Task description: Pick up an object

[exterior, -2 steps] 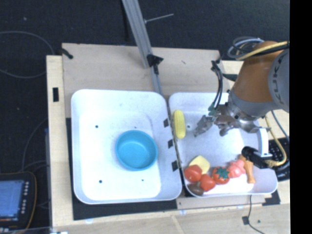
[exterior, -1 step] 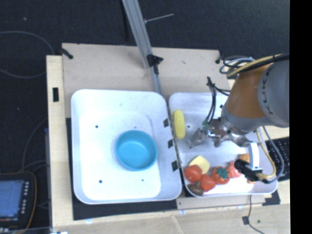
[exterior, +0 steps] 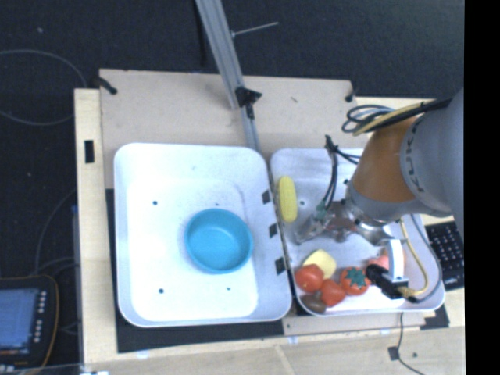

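The right bin holds a yellow corn cob near its left wall. A pale yellow piece, two red tomato-like items, a red strawberry-like item with green leaves and a brown piece lie at its front. My gripper hangs low in the middle of this bin, just above the pale yellow piece and right of the corn. The wrist hides its fingertips.
The left bin holds a blue bowl. A grey metal pole slants down from the top to the bins' shared wall. A black keyboard sits at the far right, a screen at bottom left.
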Tool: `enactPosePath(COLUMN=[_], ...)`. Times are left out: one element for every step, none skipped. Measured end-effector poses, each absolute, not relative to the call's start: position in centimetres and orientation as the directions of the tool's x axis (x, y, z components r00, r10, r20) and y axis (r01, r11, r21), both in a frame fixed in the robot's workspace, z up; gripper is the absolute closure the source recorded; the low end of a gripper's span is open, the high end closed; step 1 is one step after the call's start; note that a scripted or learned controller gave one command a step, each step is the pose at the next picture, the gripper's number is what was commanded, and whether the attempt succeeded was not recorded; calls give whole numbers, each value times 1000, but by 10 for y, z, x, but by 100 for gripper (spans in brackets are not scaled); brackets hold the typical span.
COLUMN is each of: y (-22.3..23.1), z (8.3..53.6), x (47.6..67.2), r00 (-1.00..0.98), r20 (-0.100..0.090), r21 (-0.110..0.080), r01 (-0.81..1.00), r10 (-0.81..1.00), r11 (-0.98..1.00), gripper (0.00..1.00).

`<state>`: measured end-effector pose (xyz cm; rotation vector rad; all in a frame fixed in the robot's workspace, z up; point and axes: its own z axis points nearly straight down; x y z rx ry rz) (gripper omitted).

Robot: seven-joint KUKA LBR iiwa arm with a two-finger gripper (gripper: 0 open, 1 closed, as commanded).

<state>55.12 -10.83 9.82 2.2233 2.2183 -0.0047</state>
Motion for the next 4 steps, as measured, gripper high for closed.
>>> enactPosePath(y=[-108, -118, -113, -114], z=[113, 169, 233, 290], x=[553, 561, 567, 569], r00=[11, 10, -5, -6], r20=[2, 1, 1, 1], r21=[5, 7, 8, 9], r01=[1000, 1000, 1000, 1000], r10=[1000, 1000, 1000, 1000], r11=[-11, -10, 5, 6], gripper=[100, 100, 100, 100])
